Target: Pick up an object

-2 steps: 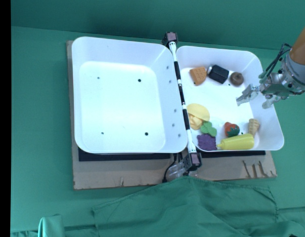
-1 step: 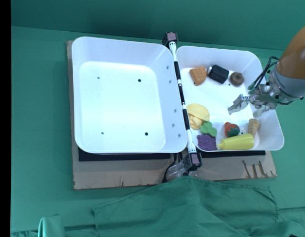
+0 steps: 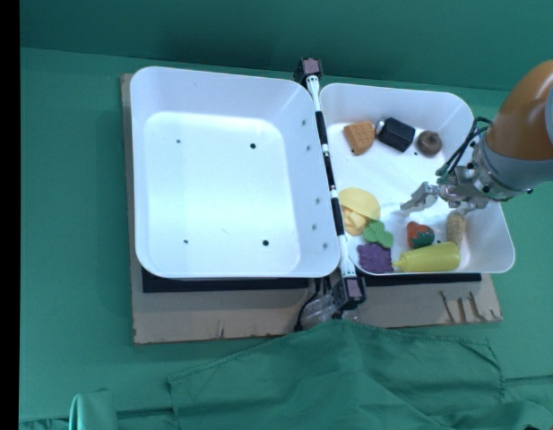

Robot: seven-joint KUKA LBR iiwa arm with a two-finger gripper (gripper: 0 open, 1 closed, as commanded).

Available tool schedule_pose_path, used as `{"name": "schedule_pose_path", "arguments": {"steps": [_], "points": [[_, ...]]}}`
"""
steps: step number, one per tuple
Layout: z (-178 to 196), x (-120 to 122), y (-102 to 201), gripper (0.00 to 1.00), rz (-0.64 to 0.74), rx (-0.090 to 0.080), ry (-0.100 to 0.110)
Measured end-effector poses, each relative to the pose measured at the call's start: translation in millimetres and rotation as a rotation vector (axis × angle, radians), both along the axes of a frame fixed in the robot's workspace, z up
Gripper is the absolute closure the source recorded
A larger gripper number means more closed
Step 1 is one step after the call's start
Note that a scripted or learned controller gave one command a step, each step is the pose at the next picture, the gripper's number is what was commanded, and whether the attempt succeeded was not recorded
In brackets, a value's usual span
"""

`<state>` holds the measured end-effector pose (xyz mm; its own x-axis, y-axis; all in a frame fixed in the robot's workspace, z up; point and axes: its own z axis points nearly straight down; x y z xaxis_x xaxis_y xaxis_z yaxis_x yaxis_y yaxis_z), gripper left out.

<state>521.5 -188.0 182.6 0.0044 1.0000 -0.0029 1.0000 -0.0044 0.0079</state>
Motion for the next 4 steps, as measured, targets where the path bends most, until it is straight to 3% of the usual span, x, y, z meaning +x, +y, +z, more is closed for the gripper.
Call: {"name": "schedule_pose_path", "arguments": {"steps": [1,2,4], "points": [[16.1,2.8,-2.6,1.0,-0.003,-0.007,-0.015],[76.6,1.9,4.7,1.0,0.003,-0.001,-0.002],[170.5,9.4,4.5,1.0,0.002,-0.001,-0.002]]}}
